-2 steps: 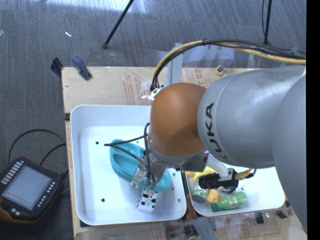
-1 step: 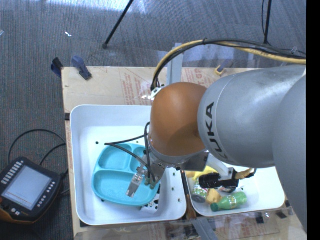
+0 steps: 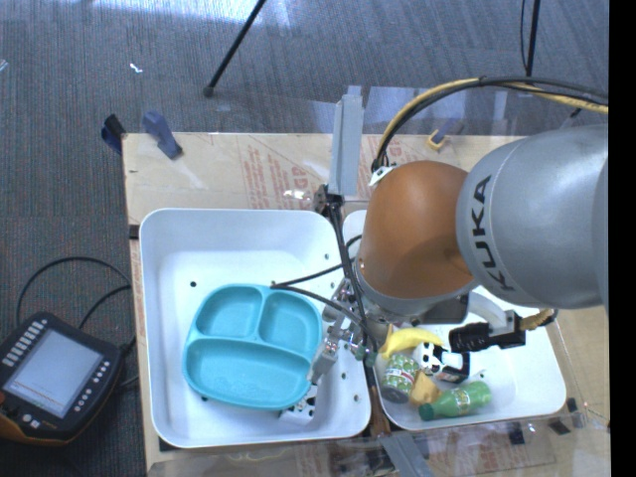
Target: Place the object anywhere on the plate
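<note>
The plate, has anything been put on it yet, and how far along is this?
Nothing looks done: the blue plate in the left bin carries no object. The arm hangs over the divide between the bins, and a grip can't be confirmed. The banana, can and green bottle lie in the right bin.

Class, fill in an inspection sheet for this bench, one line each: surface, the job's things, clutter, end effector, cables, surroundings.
Surface: bench bearing a left bin and a right bin.
Job's things: blue divided plate lies in the left bin, nothing on it.
Clutter: banana, green can and green bottle in the right bin.
End effector: at the plate's right edge; finger state unclear.
Cables: yellow-black cable above the arm.
Surroundings: teach pendant on grey carpet, tripod leg.
</note>
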Motion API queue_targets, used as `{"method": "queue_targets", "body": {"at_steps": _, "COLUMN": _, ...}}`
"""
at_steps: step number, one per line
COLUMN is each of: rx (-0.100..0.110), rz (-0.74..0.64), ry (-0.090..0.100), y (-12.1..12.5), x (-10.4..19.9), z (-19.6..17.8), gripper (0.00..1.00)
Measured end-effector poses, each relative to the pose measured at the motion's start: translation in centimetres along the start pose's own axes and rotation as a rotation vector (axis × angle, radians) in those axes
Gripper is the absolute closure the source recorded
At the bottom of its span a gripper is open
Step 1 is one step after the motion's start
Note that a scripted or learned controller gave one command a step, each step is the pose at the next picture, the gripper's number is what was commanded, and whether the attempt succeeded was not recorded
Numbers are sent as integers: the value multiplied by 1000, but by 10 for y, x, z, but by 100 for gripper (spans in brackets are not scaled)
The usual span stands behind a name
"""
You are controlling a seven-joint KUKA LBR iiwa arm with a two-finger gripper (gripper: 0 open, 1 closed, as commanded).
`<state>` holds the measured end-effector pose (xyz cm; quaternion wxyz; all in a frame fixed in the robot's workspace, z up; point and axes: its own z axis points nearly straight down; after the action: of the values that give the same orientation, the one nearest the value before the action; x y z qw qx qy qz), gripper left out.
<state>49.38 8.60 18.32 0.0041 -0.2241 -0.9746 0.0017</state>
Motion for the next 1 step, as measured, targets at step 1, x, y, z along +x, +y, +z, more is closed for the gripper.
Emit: {"method": "queue_targets", "body": {"at_steps": 1, "rx": 4, "rz": 4, "ry": 7, "y": 0, "x": 0, "z": -5, "gripper": 100}}
